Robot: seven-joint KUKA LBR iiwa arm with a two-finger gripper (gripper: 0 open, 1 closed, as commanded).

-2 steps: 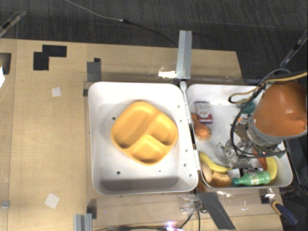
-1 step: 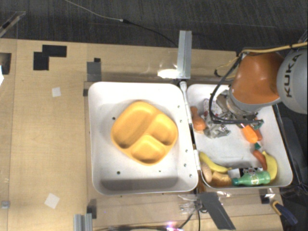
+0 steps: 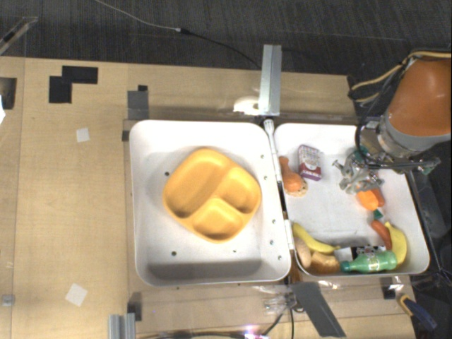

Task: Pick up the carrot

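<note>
Camera view: gripper [image 3: 359, 178] hangs just above the carrot [image 3: 369, 200] in the right bin [image 3: 417, 210], lined up for the descent; finger state, can't tell.

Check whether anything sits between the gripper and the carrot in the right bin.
Nothing visible does. The two-finger metal gripper hangs just above the short orange carrot, which lies near the right wall of the shallow white right bin. A small red-orange piece and a yellow banana lie below it, apart.
</note>
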